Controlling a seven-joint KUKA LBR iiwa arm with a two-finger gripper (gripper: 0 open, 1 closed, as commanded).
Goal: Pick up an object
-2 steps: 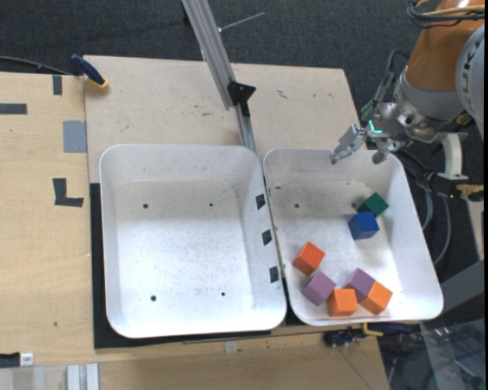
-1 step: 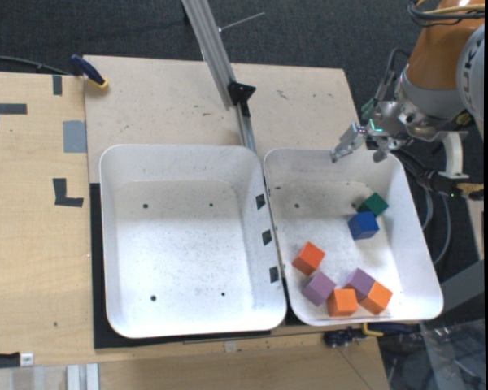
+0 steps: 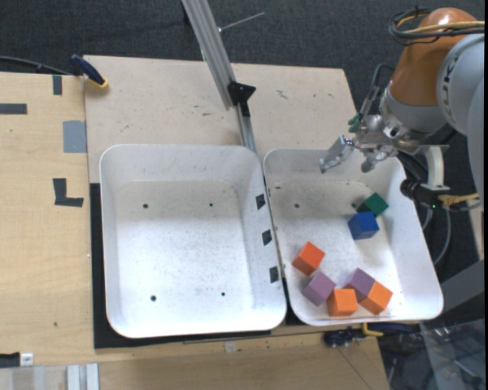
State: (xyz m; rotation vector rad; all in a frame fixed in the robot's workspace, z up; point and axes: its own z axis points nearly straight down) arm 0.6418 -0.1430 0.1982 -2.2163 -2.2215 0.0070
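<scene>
Over the right bin's (image 3: 407,218) far end, gripper (image 3: 351,158) hangs with fingers spread, holding nothing. Green cube (image 3: 376,204) and blue cube (image 3: 363,225) lie just below it, touching.

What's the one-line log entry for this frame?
hand: open, holding nothing, above right bin's far edge | blocks: seven in right bin | left bin: no blocks | pick: not started

Two white bins (image 3: 179,157), seven blocks — three orange (image 3: 309,257), two purple (image 3: 317,287), one blue (image 3: 363,224), one green (image 3: 376,204).
</scene>
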